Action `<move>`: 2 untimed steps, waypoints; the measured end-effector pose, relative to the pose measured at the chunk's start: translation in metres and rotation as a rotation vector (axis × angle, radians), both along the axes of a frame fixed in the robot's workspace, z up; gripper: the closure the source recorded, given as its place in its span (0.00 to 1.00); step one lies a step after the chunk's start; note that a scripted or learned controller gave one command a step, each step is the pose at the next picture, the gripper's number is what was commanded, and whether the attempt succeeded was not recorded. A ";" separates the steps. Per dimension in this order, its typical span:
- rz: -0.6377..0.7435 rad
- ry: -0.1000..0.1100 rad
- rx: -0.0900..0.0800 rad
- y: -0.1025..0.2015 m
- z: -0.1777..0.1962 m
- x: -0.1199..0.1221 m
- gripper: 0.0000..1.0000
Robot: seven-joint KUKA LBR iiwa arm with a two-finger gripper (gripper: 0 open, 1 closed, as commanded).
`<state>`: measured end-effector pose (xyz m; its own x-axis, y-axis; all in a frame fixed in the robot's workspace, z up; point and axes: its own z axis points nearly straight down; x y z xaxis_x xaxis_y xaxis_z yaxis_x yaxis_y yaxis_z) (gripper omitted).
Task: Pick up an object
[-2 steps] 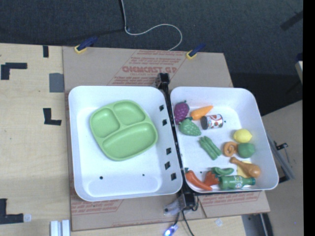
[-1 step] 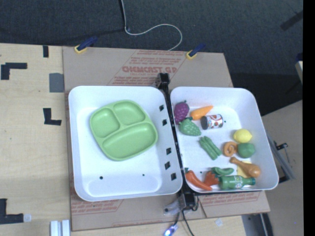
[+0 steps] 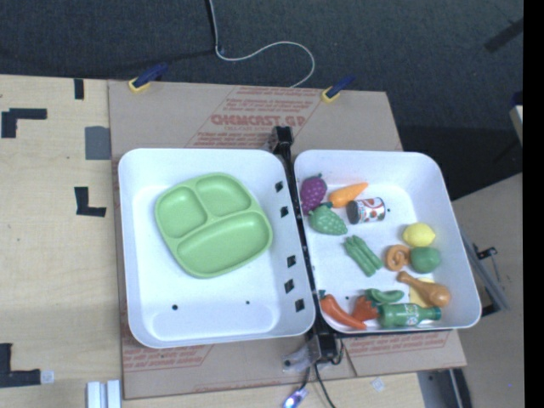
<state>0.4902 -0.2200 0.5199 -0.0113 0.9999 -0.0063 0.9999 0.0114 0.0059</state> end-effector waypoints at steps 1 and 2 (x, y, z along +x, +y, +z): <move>0.000 -0.001 -0.001 0.000 0.010 0.001 1.00; 0.000 -0.002 -0.003 0.000 0.020 0.001 1.00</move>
